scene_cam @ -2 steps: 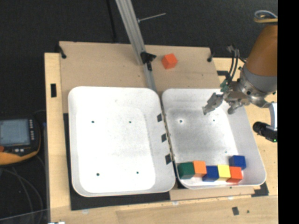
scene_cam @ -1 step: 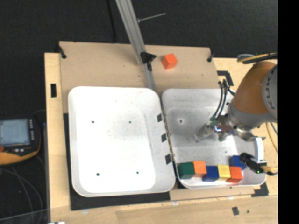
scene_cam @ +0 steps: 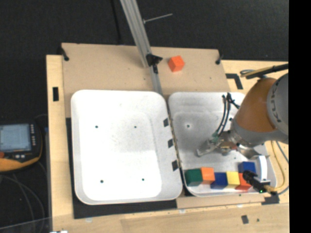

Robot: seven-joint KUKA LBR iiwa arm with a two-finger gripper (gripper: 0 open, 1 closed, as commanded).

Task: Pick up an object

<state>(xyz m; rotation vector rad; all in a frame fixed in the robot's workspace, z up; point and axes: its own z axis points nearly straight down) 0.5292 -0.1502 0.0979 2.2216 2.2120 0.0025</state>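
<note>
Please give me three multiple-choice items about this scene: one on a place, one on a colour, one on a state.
1. Where does the row of coloured blocks lie?
A. left bin
B. near edge of the right bin
C. on the board behind the bins

2. What colour is the lone cube on the board behind the bins?
A. orange
B. green
C. blue

3. How does the gripper stand?
A. over the left bin
B. over the right bin
C. over the board

Key: 1 B, the blocks line its near wall. 2 A, the cube is orange. 3 B, it sits above that bin's floor.

arm point(scene_cam: 265, 113) cut off, tool point(scene_cam: 206, 148) blurred
</note>
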